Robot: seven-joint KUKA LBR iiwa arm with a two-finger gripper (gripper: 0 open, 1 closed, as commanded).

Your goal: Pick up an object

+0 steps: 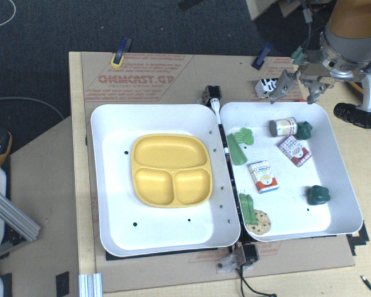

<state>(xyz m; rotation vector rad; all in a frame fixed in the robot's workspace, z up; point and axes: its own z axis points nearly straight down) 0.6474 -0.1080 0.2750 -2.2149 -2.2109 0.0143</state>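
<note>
The gripper (298,91) hangs above the far rim of the right bin (340,166), its jaws apart and holding nothing, so it looks poised to drop onto the nearest candidate, the small can (283,127) lying just below it. The left bin (108,184) holds 1 yellow divided tray (171,169), kept clear of the loose items. Both bins sit on a tan board (136,79) clamped over the desk, with dark carpet (80,17) beyond.

Red "CHEMCAST GP" print on the brown board (142,73) behind the bins, smaller packet labels unreadable
</note>
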